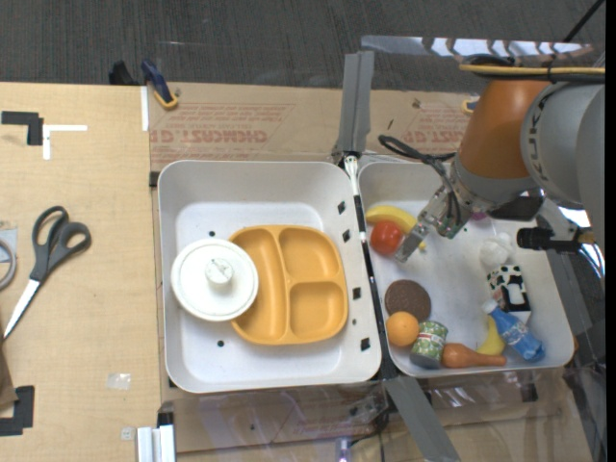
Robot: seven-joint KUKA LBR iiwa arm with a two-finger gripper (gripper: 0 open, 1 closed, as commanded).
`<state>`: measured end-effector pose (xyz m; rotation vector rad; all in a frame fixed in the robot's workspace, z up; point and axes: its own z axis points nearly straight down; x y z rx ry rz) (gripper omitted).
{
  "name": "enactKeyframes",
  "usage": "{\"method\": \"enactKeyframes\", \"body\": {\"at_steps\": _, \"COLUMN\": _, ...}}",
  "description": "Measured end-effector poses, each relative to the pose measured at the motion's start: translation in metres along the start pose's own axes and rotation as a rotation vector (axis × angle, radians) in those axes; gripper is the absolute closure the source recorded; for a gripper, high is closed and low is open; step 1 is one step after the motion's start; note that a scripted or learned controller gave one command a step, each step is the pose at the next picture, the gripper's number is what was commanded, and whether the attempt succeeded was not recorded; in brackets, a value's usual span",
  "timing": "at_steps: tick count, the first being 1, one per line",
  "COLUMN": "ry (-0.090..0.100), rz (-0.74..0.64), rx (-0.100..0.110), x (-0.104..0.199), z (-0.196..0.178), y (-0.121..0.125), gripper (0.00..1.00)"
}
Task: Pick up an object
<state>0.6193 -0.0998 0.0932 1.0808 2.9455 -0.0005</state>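
Yellow banana (pixel 389 217) half hidden behind red tomato (pixel 387 238).

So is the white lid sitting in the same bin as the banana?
No, the white lid rests on the yellow tray in the left bin, while the banana lies in the right bin.

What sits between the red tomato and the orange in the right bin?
In the camera view, a brown round disc lies between the tomato and the orange.

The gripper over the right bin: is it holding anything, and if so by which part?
Nothing is visibly held. The gripper hangs open in the right bin, its fingertips just beside the red tomato and the banana, with nothing between them.
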Motion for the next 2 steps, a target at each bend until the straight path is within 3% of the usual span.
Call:
{"method": "enactKeyframes", "body": {"at_steps": 1, "ry": -0.004, "rz": -0.003, "rx": 0.001, "x": -0.001, "z": -0.010, "y": 0.001, "gripper": 1.00}}
{"method": "enactKeyframes", "body": {"at_steps": 2, "ry": 0.000, "rz": -0.043, "rx": 0.000, "x": -0.001, "z": -0.170, "y": 0.003, "gripper": 1.00}}
